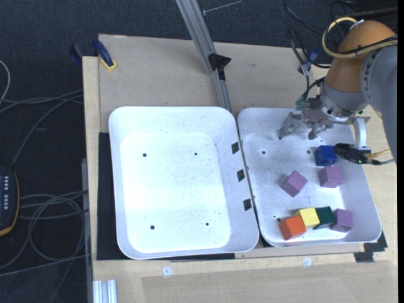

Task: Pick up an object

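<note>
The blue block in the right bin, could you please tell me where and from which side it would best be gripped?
Probably from above, closing across two opposite flat sides. The blue block sits apart from the purple blocks, so its sides look free. The gripper is up-left of it in the right bin. The bin's right wall is close, so a sideways approach seems awkward.

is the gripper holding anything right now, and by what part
Nothing is held. The gripper hangs open over bare floor at the far end of the right bin, apart from the blue block.
</note>
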`<state>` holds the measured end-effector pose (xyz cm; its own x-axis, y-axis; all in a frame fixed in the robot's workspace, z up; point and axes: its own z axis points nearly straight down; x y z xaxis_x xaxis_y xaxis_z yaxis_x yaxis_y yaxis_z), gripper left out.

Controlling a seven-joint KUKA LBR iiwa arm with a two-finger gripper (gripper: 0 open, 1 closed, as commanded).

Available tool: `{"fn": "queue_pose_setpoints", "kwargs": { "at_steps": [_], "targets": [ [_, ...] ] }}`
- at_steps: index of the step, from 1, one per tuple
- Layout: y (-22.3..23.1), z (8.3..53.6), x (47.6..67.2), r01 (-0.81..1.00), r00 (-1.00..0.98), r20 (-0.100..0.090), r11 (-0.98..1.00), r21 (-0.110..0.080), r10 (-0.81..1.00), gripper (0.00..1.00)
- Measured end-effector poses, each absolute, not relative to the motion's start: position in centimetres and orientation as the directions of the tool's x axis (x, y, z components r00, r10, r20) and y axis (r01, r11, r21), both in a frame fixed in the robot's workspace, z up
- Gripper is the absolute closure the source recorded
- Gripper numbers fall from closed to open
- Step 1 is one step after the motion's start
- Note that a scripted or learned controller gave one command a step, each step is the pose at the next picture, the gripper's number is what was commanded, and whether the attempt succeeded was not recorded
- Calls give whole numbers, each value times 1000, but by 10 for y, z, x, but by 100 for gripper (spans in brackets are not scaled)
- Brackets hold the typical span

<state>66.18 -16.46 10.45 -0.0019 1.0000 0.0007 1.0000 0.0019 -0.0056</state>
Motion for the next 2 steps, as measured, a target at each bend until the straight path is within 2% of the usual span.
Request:
{"fn": "queue_pose_setpoints", "kwargs": {
  "at_steps": [1,2],
  "targets": [
    [-165,120,664,1000,-3,-1,3,3,1000,100],
    [-158,183,663,1000,-2,-1,2,8,1000,100]
  ]
}}
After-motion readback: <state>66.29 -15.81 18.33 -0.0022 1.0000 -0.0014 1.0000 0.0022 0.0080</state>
